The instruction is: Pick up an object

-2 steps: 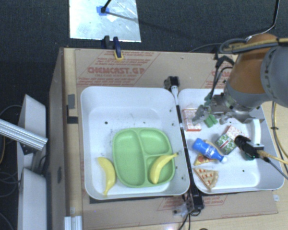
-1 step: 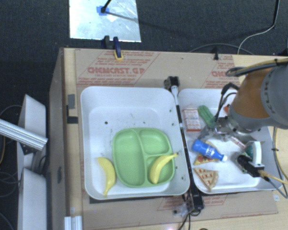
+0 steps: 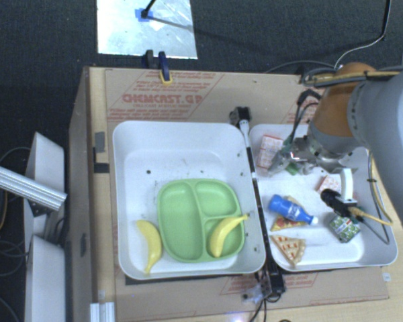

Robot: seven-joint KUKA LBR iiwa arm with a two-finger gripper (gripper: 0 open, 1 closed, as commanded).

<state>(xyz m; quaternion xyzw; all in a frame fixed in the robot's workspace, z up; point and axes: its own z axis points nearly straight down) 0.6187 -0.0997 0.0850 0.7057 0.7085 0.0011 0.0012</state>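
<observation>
The cardboard sheet (image 3: 162,99) reads "CHEMCAST GP" in red.

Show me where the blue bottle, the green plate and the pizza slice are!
blue bottle (image 3: 288,208), camera view, on the middle of its body.
green plate (image 3: 181,221), camera view, on its large bare left compartment.
pizza slice (image 3: 289,248), camera view, on the middle of the slice.

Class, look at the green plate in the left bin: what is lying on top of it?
One banana lies on the green plate, over its right side. A second banana lies beside it. What the banana covers stays hidden.
</observation>
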